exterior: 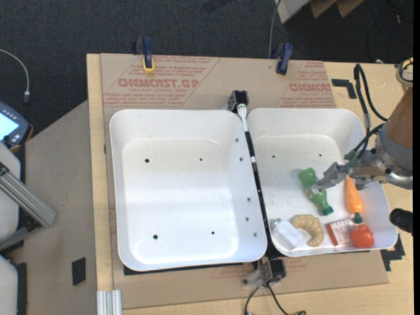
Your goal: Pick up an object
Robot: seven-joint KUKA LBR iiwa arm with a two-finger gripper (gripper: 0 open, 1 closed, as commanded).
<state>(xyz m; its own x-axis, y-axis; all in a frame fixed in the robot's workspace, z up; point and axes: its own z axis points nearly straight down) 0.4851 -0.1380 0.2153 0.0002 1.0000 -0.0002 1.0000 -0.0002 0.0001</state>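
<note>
Bench board reads "CHEMCAST GP" in red.

A robotics lab: 2 white bins clamped to a protective board.

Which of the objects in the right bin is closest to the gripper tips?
The green plastic bottle-shaped toy: the gripper is right at it, while the orange carrot and red tomato lie farther right.
</note>
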